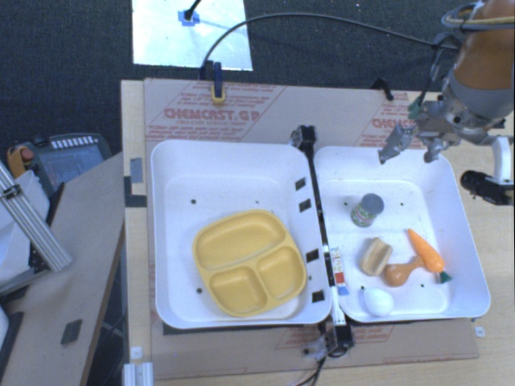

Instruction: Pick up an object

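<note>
The right bin [459, 240] holds a small tin can [368, 210], a tan bread-like piece [375, 256], an orange gourd-shaped toy [400, 272], an orange carrot [427, 252] and a white egg [376, 301]. My gripper [414, 145] hangs above the far rim of the right bin, well above and behind the can. Its two fingers are spread apart with nothing between them.
A yellow three-compartment tray [249, 261] lies in the left bin [173, 215]. A black divider strip [315, 215] runs between the bins. A tablet [68, 159] and a metal rail [32, 223] sit on the side table at left.
</note>
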Robot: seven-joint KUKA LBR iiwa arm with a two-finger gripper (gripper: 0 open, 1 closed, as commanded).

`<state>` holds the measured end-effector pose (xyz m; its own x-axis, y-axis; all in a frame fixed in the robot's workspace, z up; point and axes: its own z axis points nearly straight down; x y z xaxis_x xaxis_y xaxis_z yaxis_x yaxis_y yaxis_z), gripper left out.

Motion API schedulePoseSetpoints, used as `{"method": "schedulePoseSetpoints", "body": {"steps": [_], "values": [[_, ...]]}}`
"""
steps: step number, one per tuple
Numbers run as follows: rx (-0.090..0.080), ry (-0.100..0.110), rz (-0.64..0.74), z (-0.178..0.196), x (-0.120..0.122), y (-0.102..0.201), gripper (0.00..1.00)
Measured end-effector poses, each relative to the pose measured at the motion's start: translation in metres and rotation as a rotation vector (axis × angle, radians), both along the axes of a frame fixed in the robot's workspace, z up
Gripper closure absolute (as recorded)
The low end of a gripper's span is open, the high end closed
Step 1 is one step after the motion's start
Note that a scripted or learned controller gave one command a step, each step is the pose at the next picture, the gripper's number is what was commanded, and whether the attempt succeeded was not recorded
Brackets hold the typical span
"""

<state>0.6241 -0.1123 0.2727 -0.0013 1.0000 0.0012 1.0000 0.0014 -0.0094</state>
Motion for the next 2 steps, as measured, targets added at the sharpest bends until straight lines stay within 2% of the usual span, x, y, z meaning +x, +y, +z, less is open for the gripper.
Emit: {"method": "schedulePoseSetpoints", "body": {"steps": [1,2], "values": [[-0.001,-0.011,0.002,0.006,0.002,0.0,0.0],[-0.001,-0.008,0.0,-0.036,-0.002,0.002,0.0]]}}
